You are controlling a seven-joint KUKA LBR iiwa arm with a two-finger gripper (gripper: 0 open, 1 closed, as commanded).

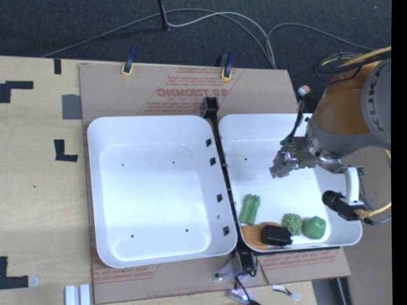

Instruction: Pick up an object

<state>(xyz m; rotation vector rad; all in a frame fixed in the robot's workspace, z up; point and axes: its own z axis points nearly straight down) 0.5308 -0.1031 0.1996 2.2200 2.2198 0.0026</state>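
Over the right bin (254,129), at about 3 o'clock from the frame's centre, hangs the gripper (282,167) of the grey arm (356,116), whose orange band shows above the wrist. How far the gripper is parted cannot be told at this slant; nothing is visible between its tips, and it appears clear of every object, set above bare white floor in the bin's middle.

Objects cluster along the right bin's 6 o'clock wall. A green ribbed piece (250,209) lies at roughly 7 o'clock from the gripper, near the divider (218,170) between the bins. A tan wooden item (253,235) sits at the corner, with a black block (276,235) resting on it. Just beside the block, toward 3 o'clock, sit a bumpy green ball (292,223) and a smooth green lump (314,227), the two touching or nearly so. All of these lie well apart from the gripper, toward 6 o'clock.

Open room: the right bin's 12 o'clock half is bare, as is the floor of the left bin (152,189). The arm's bulk crowds the right bin's 3 o'clock rim. Both bins rest on a cardboard sheet (184,84) held by two clamps (129,64) at its 12 o'clock edge.
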